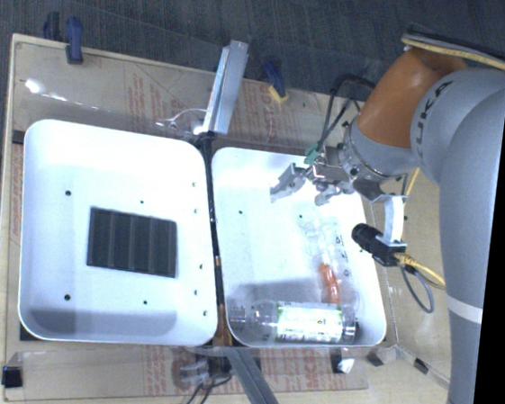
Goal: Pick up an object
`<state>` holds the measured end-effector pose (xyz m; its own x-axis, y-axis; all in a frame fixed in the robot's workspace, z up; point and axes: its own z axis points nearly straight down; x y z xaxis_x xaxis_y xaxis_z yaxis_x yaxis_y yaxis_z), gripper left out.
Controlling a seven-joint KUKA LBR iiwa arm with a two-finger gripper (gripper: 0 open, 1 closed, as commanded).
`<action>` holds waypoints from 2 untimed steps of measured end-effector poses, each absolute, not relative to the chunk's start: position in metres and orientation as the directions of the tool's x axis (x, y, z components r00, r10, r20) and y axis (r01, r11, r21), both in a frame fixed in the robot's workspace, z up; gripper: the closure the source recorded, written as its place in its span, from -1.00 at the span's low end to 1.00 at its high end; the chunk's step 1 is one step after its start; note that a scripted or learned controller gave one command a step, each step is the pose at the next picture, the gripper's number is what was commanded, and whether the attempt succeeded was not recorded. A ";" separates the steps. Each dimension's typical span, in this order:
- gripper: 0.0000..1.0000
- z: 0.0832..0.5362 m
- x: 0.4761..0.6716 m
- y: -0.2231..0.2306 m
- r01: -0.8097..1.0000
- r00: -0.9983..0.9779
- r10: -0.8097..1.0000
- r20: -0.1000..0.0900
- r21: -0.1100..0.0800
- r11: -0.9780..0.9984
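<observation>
End effector (304, 183) hangs over the far part of the right bin (244, 196), fingers spread apart with nothing between them, so it is released and carrying no load. Arm (444, 110) comes in from the right, its orange band above the wrist; the pose reads as an approach or hover over the bin contents rather than a grasp. Candidate objects lie nearer in the same bin: a clear plastic bottle with a green-and-white label (298, 322) rests on its side against the near wall, probably rolled there by the bin's slope, and a clear wrapper-like item with an orange piece (331, 269) lies between the bottle and the end effector, apart from the fingers. Left bin (57, 165) holds a dark ribbed rectangular tray (133, 242) lying flat in its middle. Surface (112, 81) shows blue clamps (74, 39) at its far edge. Hard to make out: the clear item's outline blends into the white floor, and its exact shape cannot be told.
</observation>
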<state>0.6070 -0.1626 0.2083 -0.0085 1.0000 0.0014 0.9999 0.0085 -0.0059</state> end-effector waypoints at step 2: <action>-1.00 0.181 0.502 -0.206 1.000 0.025 1.000 0.001 -0.005 -0.025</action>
<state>0.5023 -0.2064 0.1808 0.0247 0.9997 0.0009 0.9997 -0.0247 -0.0048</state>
